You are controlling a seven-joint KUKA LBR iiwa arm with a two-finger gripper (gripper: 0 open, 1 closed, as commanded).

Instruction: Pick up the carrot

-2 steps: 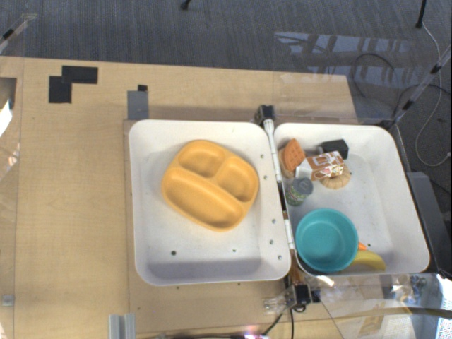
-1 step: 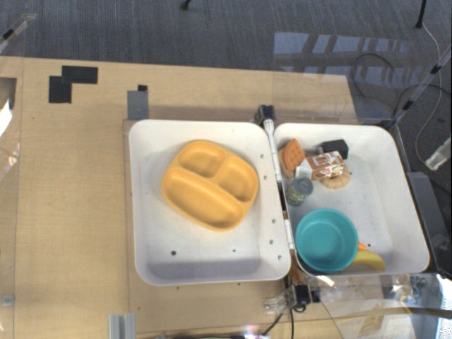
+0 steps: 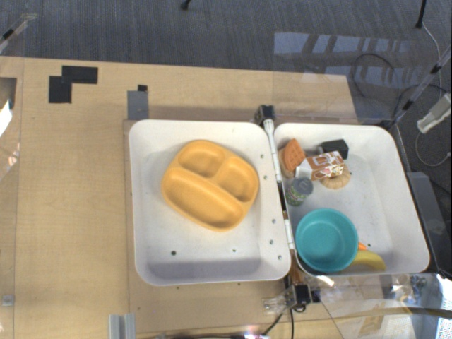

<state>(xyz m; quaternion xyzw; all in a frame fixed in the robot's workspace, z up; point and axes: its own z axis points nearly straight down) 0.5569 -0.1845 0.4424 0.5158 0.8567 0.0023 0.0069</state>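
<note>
Carrot (image 3: 362, 246) seen as small orange tip in right bin (image 3: 395, 189), wedged between teal bowl (image 3: 325, 240) and banana (image 3: 369, 261). Small carton (image 3: 325, 166) near bin's far edge bears red-and-white print, unreadable. Yellow divided plate (image 3: 210, 184) laid in left bin (image 3: 148, 210). Tool state cannot be told.

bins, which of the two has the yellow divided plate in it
The left bin. It holds the yellow divided plate alone, while the right bin holds the teal bowl and a cluster of small items.
</note>
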